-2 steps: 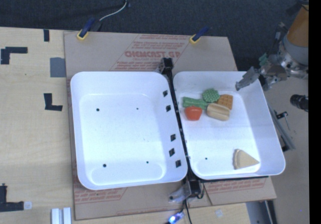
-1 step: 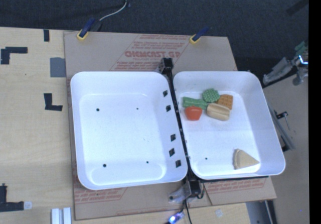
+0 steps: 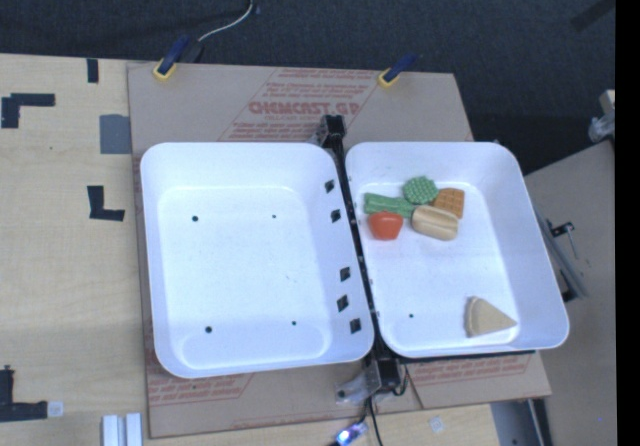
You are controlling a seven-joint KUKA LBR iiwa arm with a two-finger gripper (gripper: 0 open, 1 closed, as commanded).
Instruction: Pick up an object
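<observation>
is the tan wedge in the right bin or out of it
In. The tan wedge lies on the right bin's floor at its near right corner, inside the rim, apart from the cluster of toy foods.

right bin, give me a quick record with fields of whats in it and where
right bin: white, shallow
cluster, far left part: green broccoli-like piece, orange waffle-like piece, tan bread roll, red tomato-like piece, green stalk
near right corner: tan wedge, apart from the cluster
left bin: white, beside it
</observation>
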